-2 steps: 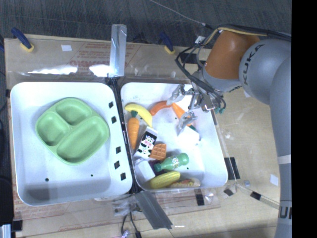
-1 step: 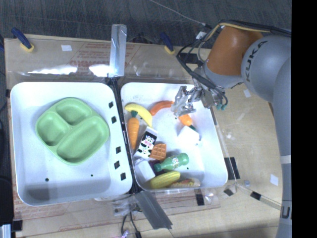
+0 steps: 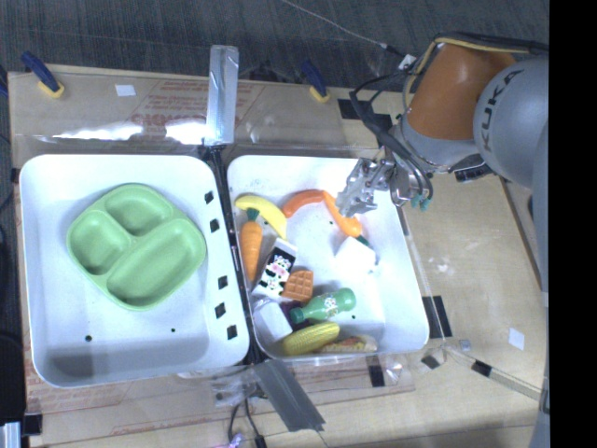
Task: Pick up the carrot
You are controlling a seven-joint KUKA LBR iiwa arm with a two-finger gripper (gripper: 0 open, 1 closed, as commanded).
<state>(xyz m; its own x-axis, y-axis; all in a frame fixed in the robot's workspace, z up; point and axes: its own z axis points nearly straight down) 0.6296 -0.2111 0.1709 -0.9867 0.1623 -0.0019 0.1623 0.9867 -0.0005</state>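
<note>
Corn cob (image 3: 311, 339) partly hidden beneath the green bottle (image 3: 324, 307); arm (image 3: 504, 110) cropped at right edge.

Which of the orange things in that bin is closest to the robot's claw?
The curved orange piece, lying right below the end effector. The straight carrot and the waffle lie farther left and lower in the right bin.
</note>
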